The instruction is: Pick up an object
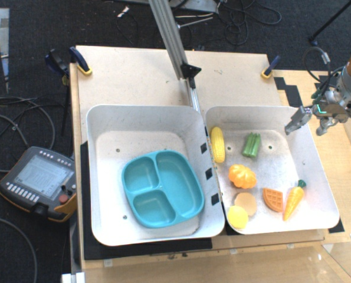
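Observation:
My gripper hangs over the right bin's far right rim, its two grey fingers spread apart with nothing between them. In the right bin lie a yellow corn cob, a green vegetable, an orange pumpkin-like piece, a tan round piece, a yellow lemon, an orange waffle slice and a carrot. All of them sit to the left of and below the gripper.
The left bin holds a blue three-compartment plate. A grey metal pole slants down to the divider between the bins. Yellow clamps mark the bench's far corners. A pendant controller lies on the floor at left.

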Robot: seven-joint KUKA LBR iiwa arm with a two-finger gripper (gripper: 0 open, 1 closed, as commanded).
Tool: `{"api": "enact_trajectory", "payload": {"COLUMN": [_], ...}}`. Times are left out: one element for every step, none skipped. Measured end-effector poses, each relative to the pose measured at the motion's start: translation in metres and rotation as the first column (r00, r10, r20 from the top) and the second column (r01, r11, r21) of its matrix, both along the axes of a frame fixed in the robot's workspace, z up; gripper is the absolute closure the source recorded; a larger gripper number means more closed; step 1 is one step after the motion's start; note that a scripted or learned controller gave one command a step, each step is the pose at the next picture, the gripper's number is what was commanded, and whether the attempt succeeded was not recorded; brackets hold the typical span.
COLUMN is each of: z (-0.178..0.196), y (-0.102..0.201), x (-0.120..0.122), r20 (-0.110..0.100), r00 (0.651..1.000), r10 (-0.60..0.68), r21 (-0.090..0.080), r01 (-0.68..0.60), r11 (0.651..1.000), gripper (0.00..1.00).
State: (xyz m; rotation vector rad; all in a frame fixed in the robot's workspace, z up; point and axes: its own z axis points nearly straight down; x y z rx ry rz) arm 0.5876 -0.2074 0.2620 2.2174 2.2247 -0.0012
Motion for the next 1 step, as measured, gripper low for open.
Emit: {"api": "enact_trajectory", "payload": {"z": [-0.0532], "y": [0.0110], "x": [0.0000], "r20": [-0.005], "r00": [1.000], "r10": [0.000], "r21": [0.002], "r01": [0.000], "r11": [1.000], "gripper": [0.00]}}
